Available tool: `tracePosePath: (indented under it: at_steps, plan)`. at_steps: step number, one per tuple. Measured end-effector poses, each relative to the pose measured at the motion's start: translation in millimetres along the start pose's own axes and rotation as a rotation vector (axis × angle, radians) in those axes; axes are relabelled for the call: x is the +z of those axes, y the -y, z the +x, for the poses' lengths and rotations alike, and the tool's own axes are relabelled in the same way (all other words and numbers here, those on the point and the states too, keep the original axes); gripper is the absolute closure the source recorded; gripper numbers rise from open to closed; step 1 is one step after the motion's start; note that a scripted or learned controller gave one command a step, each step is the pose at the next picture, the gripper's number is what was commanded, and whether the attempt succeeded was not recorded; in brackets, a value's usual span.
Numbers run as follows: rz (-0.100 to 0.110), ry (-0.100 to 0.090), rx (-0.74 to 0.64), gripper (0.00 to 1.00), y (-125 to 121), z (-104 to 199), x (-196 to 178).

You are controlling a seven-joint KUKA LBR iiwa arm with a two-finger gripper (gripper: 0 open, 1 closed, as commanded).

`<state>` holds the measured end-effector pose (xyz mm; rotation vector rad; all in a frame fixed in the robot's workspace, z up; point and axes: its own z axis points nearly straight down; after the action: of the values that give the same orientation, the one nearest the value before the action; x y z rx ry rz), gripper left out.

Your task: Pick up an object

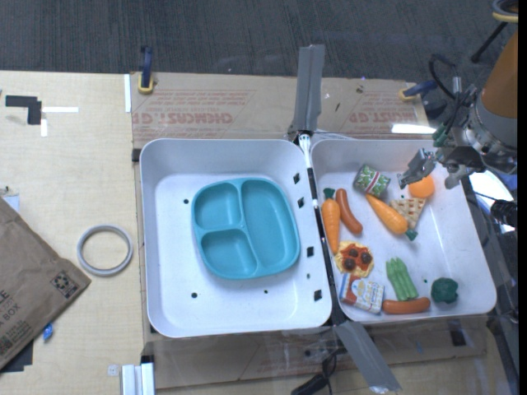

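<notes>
from here my tool [428,169] hangs over the right bin's [478,253] far corner, just above a small orange ball [422,187] lying beside the waffle [409,210]. i can't tell its state. nothing is lifted, so the grasp remains.

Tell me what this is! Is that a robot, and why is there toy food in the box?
Yes, that is a robot arm, grey with an orange band, reaching in from the right. The camera hangs above and looks down. Two shallow white bins sit side by side. The left white bin holds a blue plastic plate with three sections. The right white bin holds toy food: two orange carrots, a red sausage, green beans, a small pizza. Its gripper hovers over the small orange fruit. I cannot tell whether it holds anything.
</notes>
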<state>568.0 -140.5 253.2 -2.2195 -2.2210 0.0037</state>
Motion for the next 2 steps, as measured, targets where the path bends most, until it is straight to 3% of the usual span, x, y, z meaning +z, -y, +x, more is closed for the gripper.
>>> tracePosePath:
  at_steps: [1, 2]
  plan:
    - [-0.017, 0.001, 0.088, 0.00, -10.3, -6.8, 150.7]
    - [-0.018, 0.002, 0.088, 0.00, -10.5, -6.9, 150.6]
